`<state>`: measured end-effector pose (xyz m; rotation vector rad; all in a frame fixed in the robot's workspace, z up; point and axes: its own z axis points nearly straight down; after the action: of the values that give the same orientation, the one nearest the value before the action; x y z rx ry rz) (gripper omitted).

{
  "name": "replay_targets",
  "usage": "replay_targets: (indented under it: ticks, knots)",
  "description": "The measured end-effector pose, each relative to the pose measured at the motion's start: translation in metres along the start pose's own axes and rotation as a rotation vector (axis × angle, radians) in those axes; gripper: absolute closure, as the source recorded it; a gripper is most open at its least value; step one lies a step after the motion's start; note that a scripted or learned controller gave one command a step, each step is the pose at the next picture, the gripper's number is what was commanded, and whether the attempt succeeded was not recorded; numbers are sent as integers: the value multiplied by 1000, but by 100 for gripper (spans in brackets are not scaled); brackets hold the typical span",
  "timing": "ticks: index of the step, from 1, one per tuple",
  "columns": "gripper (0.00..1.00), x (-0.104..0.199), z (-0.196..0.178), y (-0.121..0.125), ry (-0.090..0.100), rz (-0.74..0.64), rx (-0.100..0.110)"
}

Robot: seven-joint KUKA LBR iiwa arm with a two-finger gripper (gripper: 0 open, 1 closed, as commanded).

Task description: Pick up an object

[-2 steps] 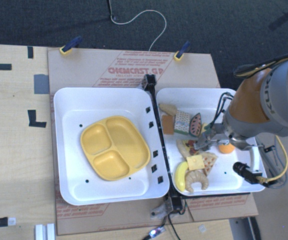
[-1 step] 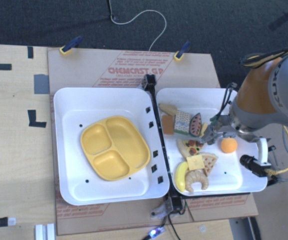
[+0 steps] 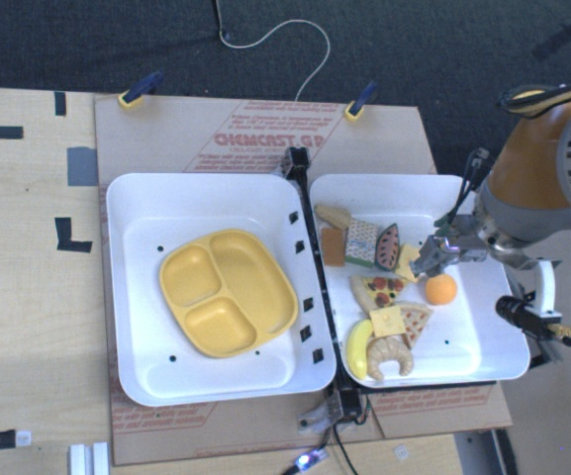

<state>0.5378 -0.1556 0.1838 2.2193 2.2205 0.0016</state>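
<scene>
Reaching from right, hand [image 3: 431,258] low — beside orange [image 3: 441,290]

Robot lab: clamped cardboard [image 3: 265,137], taped bench [image 3: 28,216], cable [image 3: 265,38].

Red print on the cardboard sheet [image 3: 265,142] under the bins reads roughly "CHEMCAST GP".

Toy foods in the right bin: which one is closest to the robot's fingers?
The orange ball. It sits right beside the gripper, while the banana lies far off.
</scene>
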Motion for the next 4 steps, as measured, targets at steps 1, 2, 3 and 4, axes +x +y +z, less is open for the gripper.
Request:
replay_targets:
  ticks: [1, 2, 3, 4]
  knots:
    - [100, 0, -43, 1, 0, -1, -1]
    - [100, 49, -42, 27, 2, -7, 3]
    - [100, 94, -40, 74, 2, -7, 1]
    - [100, 119, -29, 99, 1, -3, 3]
